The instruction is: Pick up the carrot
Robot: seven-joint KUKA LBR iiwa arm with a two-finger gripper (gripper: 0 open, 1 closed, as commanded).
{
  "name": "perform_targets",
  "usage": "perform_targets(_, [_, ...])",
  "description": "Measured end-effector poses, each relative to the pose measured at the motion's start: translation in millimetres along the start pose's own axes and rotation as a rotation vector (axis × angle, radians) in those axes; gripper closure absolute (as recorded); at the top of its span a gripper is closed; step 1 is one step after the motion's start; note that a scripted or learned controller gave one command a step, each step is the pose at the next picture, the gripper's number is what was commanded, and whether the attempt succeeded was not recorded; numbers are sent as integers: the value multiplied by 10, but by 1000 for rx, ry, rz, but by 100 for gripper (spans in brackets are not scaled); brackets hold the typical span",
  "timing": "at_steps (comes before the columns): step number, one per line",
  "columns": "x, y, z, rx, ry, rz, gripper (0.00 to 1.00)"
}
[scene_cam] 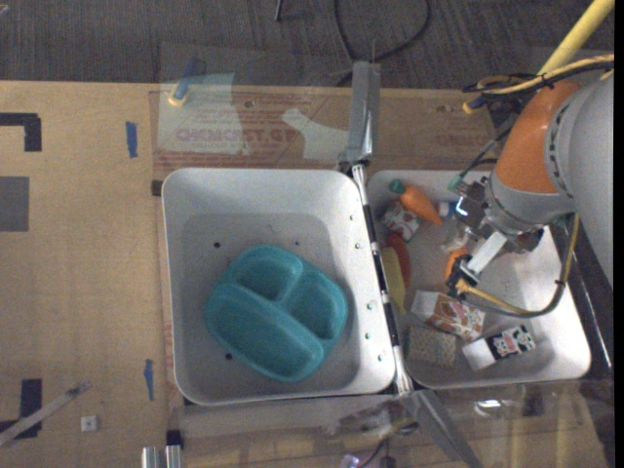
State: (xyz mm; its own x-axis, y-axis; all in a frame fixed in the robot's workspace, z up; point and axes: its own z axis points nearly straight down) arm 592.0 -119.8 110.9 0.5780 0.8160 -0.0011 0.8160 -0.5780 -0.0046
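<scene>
The carrot [419, 202], orange with a green top, lies at the far left corner of the right bin [575, 344]. My gripper [464, 252] hangs over the middle of that bin, a short way to the right of and nearer than the carrot, apart from it. A small orange thing [454, 258] shows right at the gripper's tip; I cannot tell what it is or whether it is held.
In the right bin lie a red-and-white packet [400, 220], a yellow-and-red long thing [395, 267], a brown carton [448, 314], a grey pad [432, 345] and a cow-patterned carton [499, 345]. A teal divided plate [278, 310] lies in the left bin [195, 203].
</scene>
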Motion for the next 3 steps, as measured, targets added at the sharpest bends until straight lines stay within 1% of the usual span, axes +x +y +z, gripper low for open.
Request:
perform_targets(1, [-352,480,229,-10,3,-16,100])
perform_targets(2, [-217,101,-237,-1,1,93,100])
perform_targets(3, [-68,-295,-983,-4,1,147,100])
